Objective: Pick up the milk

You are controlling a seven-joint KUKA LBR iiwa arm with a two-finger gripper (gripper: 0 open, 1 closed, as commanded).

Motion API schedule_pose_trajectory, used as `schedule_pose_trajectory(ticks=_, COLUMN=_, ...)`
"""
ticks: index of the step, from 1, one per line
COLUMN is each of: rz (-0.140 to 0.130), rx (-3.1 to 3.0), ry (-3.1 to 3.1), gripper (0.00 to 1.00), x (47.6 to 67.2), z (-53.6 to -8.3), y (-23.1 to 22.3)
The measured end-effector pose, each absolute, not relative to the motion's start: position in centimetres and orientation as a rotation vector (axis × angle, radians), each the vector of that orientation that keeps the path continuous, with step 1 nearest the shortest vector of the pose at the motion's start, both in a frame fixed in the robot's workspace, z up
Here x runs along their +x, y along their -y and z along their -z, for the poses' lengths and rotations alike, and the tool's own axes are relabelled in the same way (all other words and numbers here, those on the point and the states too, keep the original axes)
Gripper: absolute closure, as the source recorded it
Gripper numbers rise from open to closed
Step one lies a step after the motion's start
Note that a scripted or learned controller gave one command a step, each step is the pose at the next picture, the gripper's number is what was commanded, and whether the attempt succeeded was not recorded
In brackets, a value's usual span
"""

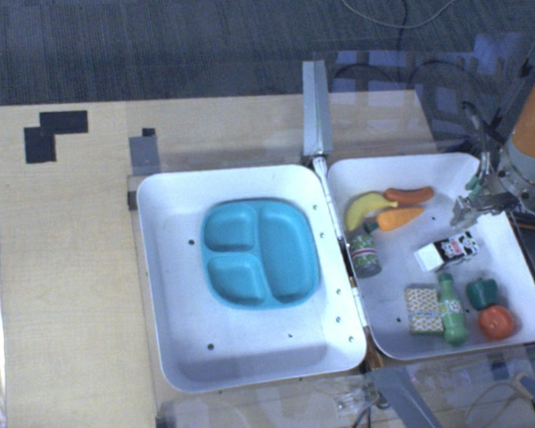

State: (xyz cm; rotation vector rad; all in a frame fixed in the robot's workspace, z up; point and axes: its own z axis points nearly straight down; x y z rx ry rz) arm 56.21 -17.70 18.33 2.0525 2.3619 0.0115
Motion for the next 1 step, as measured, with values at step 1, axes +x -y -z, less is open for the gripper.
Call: schedule_pose_trajectory(ticks=1, rz=-0.011, rx=2.052, ry=-2.362, gripper=0.00, x=56.21, z=-18.33, y=17.70)
